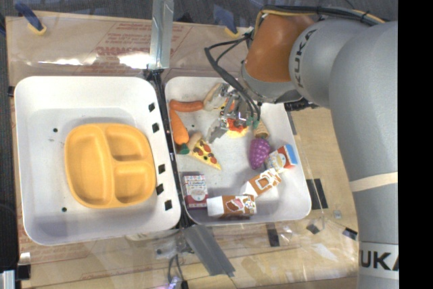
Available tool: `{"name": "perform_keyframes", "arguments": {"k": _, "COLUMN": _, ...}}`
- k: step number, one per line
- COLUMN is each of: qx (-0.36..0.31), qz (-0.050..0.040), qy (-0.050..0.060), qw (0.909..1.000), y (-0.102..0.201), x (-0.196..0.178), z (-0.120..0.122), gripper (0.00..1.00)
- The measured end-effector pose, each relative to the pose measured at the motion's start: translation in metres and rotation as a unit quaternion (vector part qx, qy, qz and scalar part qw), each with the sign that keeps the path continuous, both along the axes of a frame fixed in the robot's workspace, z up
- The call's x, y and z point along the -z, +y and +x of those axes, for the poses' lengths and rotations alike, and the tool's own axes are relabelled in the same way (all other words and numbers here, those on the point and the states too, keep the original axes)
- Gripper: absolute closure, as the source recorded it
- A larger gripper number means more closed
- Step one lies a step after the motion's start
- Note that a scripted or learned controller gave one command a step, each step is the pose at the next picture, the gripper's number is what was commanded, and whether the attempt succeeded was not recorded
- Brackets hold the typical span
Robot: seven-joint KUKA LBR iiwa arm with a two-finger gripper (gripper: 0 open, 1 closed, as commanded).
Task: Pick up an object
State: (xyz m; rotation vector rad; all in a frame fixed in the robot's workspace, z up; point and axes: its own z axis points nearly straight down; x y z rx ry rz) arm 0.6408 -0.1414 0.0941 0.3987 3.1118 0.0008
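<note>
The left bin [34, 166] holds a yellow divided tray [108, 164], lying flat near its centre. In the right bin [298, 196], starting at its left wall, an orange carrot [178, 127] lies lengthwise at about nine o'clock, with a sausage [186, 105] across its top end at ten o'clock. A pizza slice [205, 153] sits just beside the carrot's lower end, toward the bin's middle. At seven o'clock a small red-and-white carton [195, 190] rests near the wall, and a brown-and-white bottle [232, 206] lies on its side at six o'clock. The gripper [231, 117] hangs low over the upper middle of this bin, at about twelve o'clock (whether it is spread or closed, I cannot tell), with something red and yellow right beneath it. A purple grape bunch [259, 152] lies at three o'clock, and next to it a brown carton [264, 182] and a small red-and-blue box [283, 158] by the right wall.
</note>
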Motion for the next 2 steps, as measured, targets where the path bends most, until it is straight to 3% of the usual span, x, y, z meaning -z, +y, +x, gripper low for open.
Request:
{"name": "perform_keyframes", "arguments": {"k": 1, "qx": -0.004, "qz": -0.0008, "qy": -0.002, "qw": 1.0, "y": 0.001, "x": -0.011, "z": 0.001, "gripper": 1.0}}
{"name": "perform_keyframes", "arguments": {"k": 2, "qx": 0.053, "qz": 0.0001, "qy": 0.002, "qw": 0.9986, "y": 0.052, "x": 0.001, "z": 0.006, "gripper": 1.0}}
